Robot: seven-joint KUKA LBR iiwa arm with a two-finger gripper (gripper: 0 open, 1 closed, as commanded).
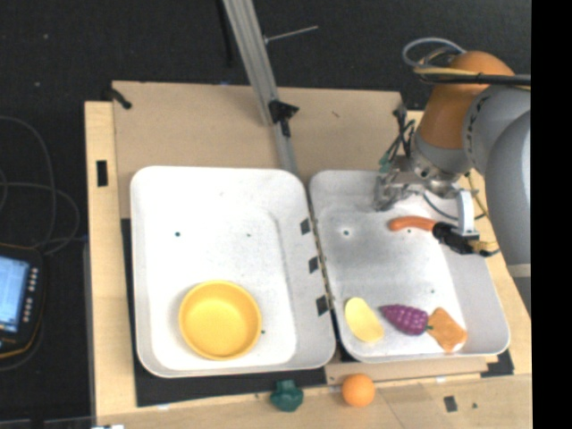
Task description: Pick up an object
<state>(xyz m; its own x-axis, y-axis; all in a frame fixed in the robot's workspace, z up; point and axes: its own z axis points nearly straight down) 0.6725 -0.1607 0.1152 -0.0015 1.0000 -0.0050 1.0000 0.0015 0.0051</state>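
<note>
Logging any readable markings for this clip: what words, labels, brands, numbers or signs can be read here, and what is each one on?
No text can be read.
Handheld screen device at the left edge: its display glows, but the contents are too small and blurred to read.
Small dark tags between the two bins: no legible marks.
Left bin, right bin, yellow bowl, toy items and arm: no print visible.
</note>
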